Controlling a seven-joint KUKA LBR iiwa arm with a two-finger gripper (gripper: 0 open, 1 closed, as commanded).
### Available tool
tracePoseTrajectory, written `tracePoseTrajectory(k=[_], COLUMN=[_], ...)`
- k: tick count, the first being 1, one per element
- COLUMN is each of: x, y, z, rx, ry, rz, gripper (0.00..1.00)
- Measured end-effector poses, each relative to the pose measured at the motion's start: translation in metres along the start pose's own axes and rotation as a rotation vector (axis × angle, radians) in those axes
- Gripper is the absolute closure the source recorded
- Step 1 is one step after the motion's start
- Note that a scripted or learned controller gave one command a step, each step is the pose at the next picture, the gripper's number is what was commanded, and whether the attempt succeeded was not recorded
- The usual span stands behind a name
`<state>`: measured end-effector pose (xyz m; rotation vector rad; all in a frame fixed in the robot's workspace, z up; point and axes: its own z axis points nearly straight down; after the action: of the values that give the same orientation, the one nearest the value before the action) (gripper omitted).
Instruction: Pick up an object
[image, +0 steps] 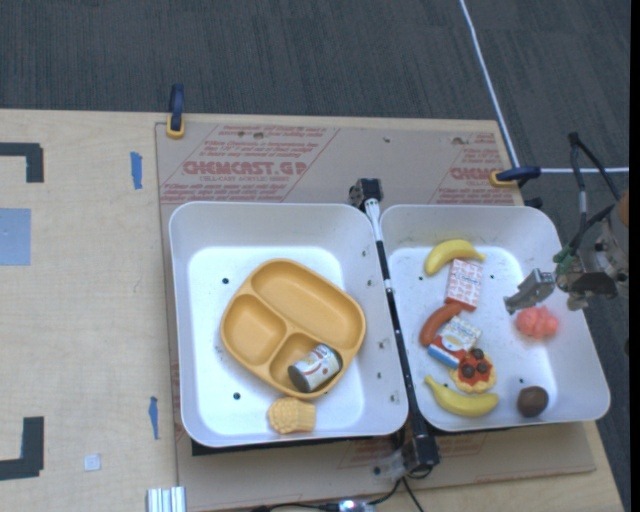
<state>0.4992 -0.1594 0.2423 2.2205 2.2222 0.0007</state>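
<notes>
My pincer (530, 290) hangs over the right bin (560, 225), and I cannot tell its state (too small and blurred). A pink lumpy object (538, 322) lies just below it, a brown ball (532, 400) farther down, a red-and-white box (463, 282) to its left.

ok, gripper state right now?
Gripper: above the right bin, near the pink object, nothing visibly between its fingers; open or shut cannot be told.
</notes>
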Motion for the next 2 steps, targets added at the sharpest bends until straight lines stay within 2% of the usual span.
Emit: tracePoseTrajectory(k=[1,2], x=[0.023,0.056], y=[-0.02,-0.017], z=[0.102,0.155], rx=[0.0,-0.01], ry=[0.0,-0.006], rz=[0.001,0.002], gripper=[0.0,0.0])
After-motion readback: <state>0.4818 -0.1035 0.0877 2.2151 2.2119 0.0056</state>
